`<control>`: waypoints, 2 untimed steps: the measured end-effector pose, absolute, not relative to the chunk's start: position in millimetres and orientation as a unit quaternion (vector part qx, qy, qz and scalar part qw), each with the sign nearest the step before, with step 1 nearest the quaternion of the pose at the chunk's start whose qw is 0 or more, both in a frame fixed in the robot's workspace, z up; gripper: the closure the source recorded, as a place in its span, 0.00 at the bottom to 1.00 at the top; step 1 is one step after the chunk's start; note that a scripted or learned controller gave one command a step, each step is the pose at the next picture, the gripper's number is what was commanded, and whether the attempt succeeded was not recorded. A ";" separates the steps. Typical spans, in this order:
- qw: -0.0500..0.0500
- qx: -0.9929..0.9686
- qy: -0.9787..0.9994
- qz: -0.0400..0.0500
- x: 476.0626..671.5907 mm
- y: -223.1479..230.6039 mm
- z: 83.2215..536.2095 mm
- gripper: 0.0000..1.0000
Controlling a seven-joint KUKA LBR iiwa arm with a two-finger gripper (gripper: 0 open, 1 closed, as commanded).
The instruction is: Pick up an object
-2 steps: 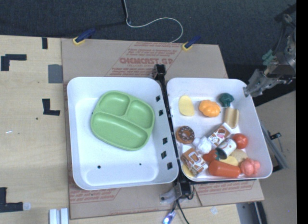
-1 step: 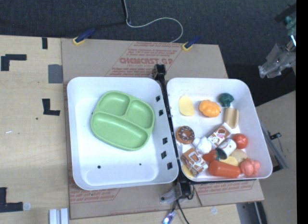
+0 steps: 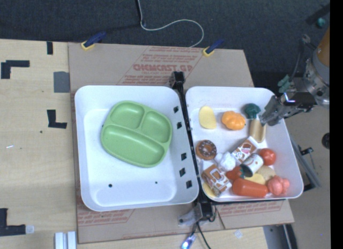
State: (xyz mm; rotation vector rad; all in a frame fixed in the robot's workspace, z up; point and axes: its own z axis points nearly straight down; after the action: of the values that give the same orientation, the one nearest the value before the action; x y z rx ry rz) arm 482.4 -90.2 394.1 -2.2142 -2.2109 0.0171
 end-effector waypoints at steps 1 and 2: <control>-0.005 -0.703 -0.711 -0.006 484.3 -9.7 528.6 1.00; 0.004 -0.707 -0.707 0.004 482.9 -20.4 426.6 1.00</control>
State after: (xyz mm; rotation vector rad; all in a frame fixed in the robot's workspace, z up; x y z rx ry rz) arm 482.9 -20.4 426.6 -2.2161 -2.2156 0.0138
